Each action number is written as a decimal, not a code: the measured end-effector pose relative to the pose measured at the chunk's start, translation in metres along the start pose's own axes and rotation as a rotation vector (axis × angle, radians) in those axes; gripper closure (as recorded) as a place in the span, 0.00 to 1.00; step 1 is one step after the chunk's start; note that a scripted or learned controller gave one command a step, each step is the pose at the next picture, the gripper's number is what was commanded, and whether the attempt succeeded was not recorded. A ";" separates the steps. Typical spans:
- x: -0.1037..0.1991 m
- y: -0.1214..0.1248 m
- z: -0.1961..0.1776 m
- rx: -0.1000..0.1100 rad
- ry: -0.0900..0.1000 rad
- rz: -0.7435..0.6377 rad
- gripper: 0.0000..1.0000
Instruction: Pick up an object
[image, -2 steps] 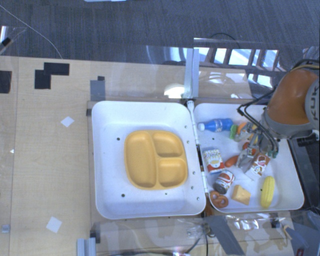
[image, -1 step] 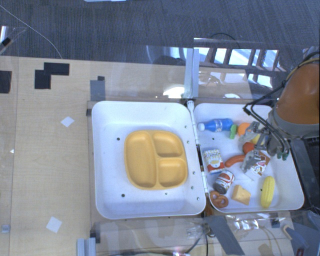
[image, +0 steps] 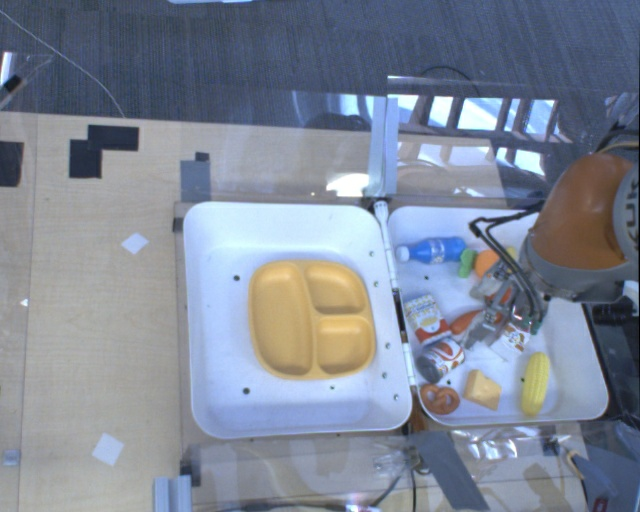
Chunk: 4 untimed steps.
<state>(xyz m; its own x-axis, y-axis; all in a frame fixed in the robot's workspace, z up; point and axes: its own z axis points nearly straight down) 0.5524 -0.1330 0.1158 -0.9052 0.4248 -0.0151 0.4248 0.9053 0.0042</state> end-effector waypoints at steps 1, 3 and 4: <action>-0.004 -0.005 -0.006 0.003 0.007 0.309 0.00; -0.026 0.050 0.027 0.006 -0.002 0.719 0.00; -0.088 0.059 0.030 0.012 0.019 0.554 0.00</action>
<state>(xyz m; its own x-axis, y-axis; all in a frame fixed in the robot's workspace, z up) 0.6574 -0.1169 0.0876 -0.5461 0.8377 0.0039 0.8377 0.5462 -0.0046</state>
